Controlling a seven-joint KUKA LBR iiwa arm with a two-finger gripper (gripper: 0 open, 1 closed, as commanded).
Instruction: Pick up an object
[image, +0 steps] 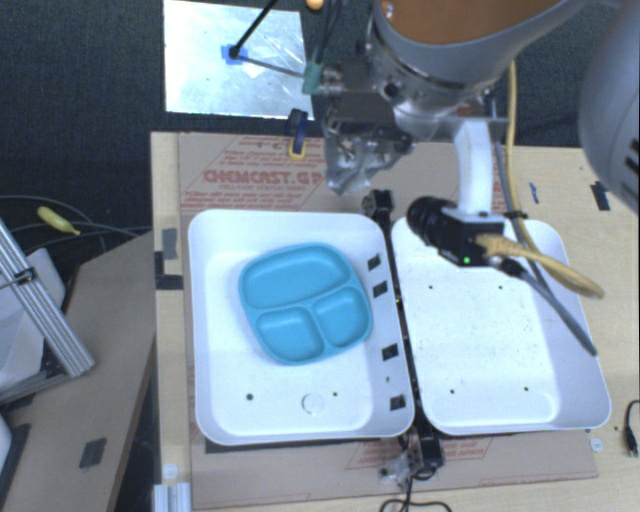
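Plate (304, 304) sits flat in left bin (215, 400), so jaws (350, 172) (can't tell if open) could just slip off

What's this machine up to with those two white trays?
A robot arm is meant to pick up an object from the bins. Its gripper hangs above the far edge of the bench, past the bins, with nothing seen between its fingers. The only pickable thing I see is a blue divided plate lying flat in the left bin. The right bin sits beside it. Nothing has been picked up yet.
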